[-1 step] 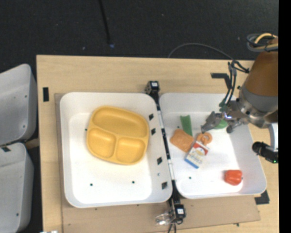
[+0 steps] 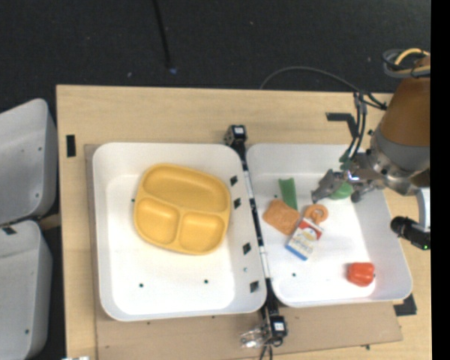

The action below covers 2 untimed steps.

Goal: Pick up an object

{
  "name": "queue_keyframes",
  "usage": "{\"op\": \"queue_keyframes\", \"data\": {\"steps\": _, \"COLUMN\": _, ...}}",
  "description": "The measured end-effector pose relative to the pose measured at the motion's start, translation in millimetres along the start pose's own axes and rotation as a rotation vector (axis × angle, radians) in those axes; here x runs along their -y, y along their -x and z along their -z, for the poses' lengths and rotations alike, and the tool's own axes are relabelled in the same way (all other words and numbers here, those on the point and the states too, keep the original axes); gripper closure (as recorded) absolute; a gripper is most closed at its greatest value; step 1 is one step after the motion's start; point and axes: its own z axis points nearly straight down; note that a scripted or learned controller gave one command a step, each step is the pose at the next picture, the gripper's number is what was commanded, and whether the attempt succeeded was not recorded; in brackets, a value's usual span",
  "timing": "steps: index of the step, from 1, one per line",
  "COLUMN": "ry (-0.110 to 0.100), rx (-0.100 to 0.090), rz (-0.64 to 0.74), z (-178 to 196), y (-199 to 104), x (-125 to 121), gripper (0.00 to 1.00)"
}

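Over the right white bin (image 2: 382, 276), the claw (image 2: 339, 188) hovers at a small green object (image 2: 343, 191); whether it is released or clenched cannot be told. Nearby clutter, an orange ring (image 2: 316, 214) and small carton (image 2: 304, 240), could be nudged aside, spoiling the pick.

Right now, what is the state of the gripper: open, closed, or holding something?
Gripper: low in the right bin, by a green object; open, closed or holding cannot be told.

The table (image 2: 172, 115) was of pale wood. Two shallow white bins lay on it side by side, the left bin (image 2: 120, 276) touching the right bin (image 2: 390, 276).
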Motion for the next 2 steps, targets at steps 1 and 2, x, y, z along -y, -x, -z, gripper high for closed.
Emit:
{"op": "queue_keyframes", "data": {"steps": 1, "ry": -0.006, "rx": 0.001, "rz": -0.003, "z": -65.8, "y": -2.0, "x": -3.4, "gripper": 0.0}}
{"op": "queue_keyframes", "data": {"steps": 2, "ry": 0.001, "rx": 0.002, "rz": -0.005, "z": -117.0, "y": 0.1, "x": -4.1, "gripper": 0.0}}
